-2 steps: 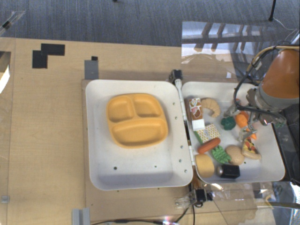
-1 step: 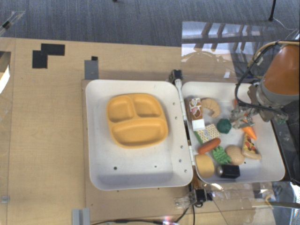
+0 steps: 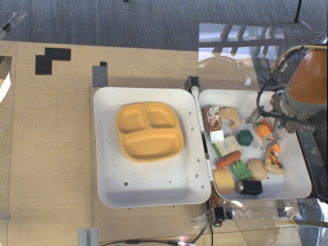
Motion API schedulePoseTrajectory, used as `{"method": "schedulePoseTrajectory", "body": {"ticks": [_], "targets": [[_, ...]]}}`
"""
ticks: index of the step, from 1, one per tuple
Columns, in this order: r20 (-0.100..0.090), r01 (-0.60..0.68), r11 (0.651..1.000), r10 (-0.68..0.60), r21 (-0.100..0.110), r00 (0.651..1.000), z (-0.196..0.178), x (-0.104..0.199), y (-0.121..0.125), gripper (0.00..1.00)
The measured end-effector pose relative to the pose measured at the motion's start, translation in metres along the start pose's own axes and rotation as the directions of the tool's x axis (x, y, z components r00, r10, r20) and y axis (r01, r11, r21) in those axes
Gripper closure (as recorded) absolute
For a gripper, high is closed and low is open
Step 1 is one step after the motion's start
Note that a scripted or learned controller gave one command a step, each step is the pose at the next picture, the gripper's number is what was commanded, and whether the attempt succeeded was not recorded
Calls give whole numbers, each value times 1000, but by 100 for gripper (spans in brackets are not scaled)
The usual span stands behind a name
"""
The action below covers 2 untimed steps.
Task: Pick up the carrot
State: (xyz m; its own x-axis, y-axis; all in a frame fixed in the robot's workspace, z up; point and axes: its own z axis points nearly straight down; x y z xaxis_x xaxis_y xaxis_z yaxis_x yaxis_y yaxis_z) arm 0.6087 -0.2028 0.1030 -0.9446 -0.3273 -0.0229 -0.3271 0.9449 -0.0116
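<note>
The carrot [image 3: 264, 130], bright orange, sits in the right bin [image 3: 302, 188] close to that bin's right-hand wall and a little toward its far edge, and the gripper [image 3: 272, 136] is right down on top of it. One of the thin metal fingers [image 3: 275, 137] pokes down just beside the carrot, touching or nearly so, but from this angle I can't tell how wide the fingers are spread, or whether the carrot is actually between them. Above it sits the grey wrist with its big orange band [image 3: 310, 78], coming in over the right edge of the surface. Just nearer than the carrot there's a pizza slice [image 3: 273, 161], and beside that a pale egg [image 3: 257, 169]. Toward the middle of the bin, a dark green piece [image 3: 245, 137], a red sausage [image 3: 228, 159] and a croissant [image 3: 230, 116] at the far side. A black block [image 3: 251, 187] lies at the near edge. The left bin [image 3: 110, 152] carries a yellow divided tray [image 3: 149, 131].
</note>
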Motion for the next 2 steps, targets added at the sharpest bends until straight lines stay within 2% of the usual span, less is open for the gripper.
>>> {"method": "schedulePoseTrajectory", "body": {"ticks": [1, 2], "targets": [[-10, 63, 998, -64, -6, 998, 13, 22, 5, 0], [0, 71, 997, -71, 2, 997, -1, 17, 5, 100]]}}
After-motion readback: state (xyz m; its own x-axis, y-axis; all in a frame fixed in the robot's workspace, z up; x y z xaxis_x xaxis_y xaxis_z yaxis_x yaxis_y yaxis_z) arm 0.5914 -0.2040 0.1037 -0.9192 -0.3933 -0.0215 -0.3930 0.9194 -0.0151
